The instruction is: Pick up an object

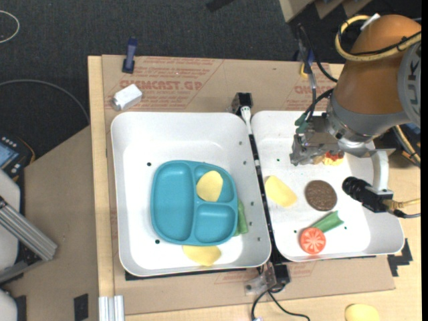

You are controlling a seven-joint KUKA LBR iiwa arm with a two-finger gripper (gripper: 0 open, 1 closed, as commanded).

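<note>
Nearest the lens, a tomato (pixel 312 240) at the right bin's (pixel 384 236) front edge. Behind it, brown disc (pixel 322 195); left of that disc, yellow piece (pixel 280 191). Beyond the disc, gripper (pixel 309 154) low over the floor, grasp unreadable.

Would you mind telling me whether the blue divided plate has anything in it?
Yes: one yellow piece lies in an upper compartment of the blue plate.

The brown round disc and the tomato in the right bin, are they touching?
Apart. The camera view shows white bin floor between the brown disc and the tomato.
</note>
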